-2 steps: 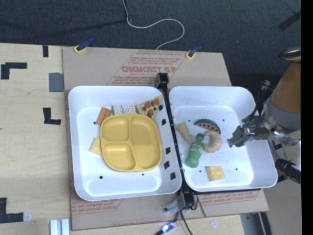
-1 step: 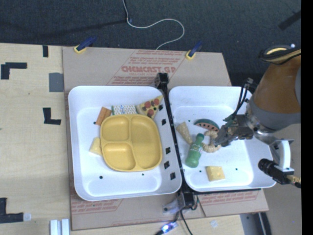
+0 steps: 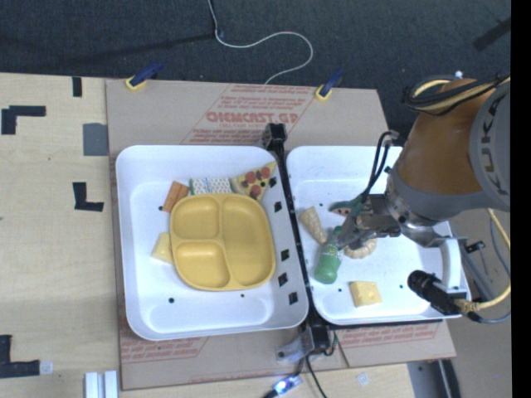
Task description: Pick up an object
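A small green bottle-shaped object (image 3: 328,264) lies in the right bin (image 3: 390,162), close to that bin's left wall and a little below its middle. The gripper (image 3: 355,232) hangs right over the upper end of the green object; from here I cannot tell whether its fingers are spread or closed, nor whether they touch it. Just beside the green object, up and to the left, sits a pale beige piece (image 3: 313,223), and a round tan piece (image 3: 362,248) lies just to its right, partly under the gripper. Below and to the right of the green object rests a yellow cheese-like block (image 3: 365,293). Well to the left, in the left bin (image 3: 133,247), a yellow divided plate (image 3: 222,241) lies among flat food toys.
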